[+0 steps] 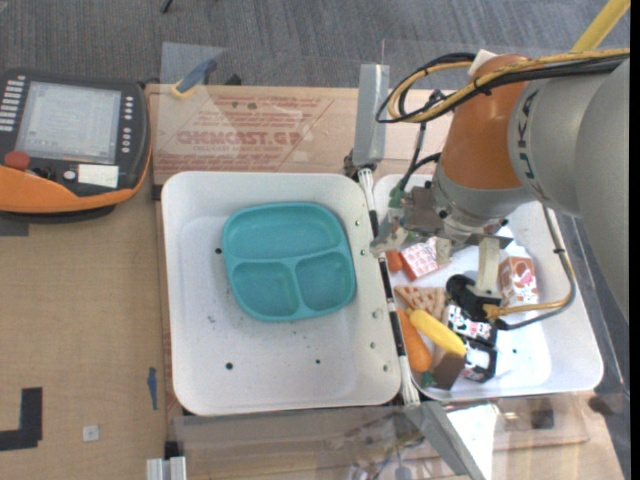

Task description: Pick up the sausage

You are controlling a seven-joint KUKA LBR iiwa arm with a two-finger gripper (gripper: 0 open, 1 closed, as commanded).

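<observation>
Camera view: gripper (412,236) low over right bin (572,366) w/ toy food (437,330), open/closed can't tell.

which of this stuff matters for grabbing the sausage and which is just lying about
For the job: sausage, likely the brown piece; right bin.
Lying about: teal plate; left bin; yellow toy; orange toy; red-and-white carton; pendant.

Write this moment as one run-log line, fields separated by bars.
arm: over right bin | teal plate: in left bin | sausage: cannot pick out in clutter | grasp: cannot tell
</observation>
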